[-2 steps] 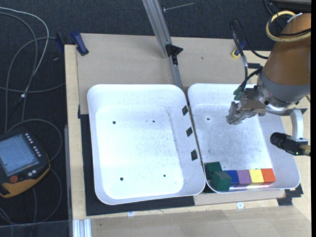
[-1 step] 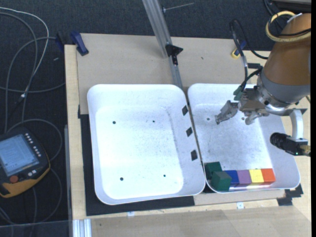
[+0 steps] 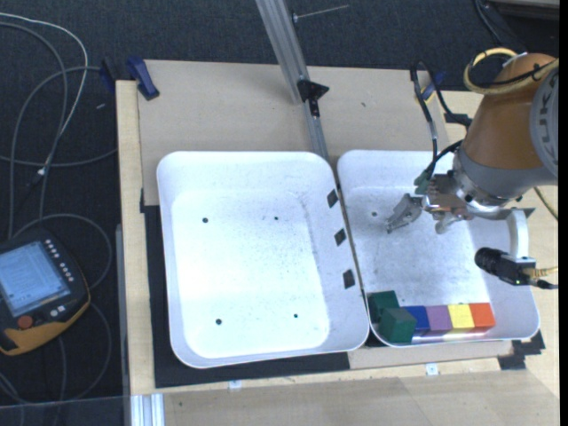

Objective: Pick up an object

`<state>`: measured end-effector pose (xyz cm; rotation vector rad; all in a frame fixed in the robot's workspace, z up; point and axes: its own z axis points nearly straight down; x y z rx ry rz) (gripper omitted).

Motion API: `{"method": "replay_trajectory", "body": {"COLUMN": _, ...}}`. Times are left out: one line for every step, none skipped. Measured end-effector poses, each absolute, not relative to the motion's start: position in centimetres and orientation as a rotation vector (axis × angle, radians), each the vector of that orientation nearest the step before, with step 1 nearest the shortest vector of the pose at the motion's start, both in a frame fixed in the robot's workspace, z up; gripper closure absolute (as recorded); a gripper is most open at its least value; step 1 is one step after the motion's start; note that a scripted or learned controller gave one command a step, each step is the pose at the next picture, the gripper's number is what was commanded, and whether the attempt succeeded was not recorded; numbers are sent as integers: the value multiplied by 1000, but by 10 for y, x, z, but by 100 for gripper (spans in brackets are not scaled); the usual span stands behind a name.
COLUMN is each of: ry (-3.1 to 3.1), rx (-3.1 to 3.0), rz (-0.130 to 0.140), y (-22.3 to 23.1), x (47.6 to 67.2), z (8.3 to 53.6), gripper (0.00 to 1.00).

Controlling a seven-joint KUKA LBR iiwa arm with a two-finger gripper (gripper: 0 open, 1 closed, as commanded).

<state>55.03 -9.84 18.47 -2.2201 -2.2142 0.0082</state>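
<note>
Camera view shows you the gripper (image 3: pixel 424 217) spread apart, holding nothing, over the right bin (image 3: pixel 390 256). Nothing is picked yet: the blocks (image 3: pixel 432 318) wait at its six o'clock.

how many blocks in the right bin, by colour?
green block: 1 (looks like a dark green piece, may be two stacked, hard to tell)
blue block: 1
purple block: 1
yellow block: 1
orange block: 1
total: 5, in a row along the near edge of the right bin
</note>
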Motion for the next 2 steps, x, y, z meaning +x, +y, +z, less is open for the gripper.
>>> {"method": "replay_trajectory", "body": {"ry": -2219, "rx": -2225, "rz": 3, "y": -138, "x": 580, "z": 150, "gripper": 0}}
{"method": "replay_trajectory", "body": {"ry": -2223, "rx": -2236, "rz": -3, "y": -216, "x": 561, "z": 246, "gripper": 0}}
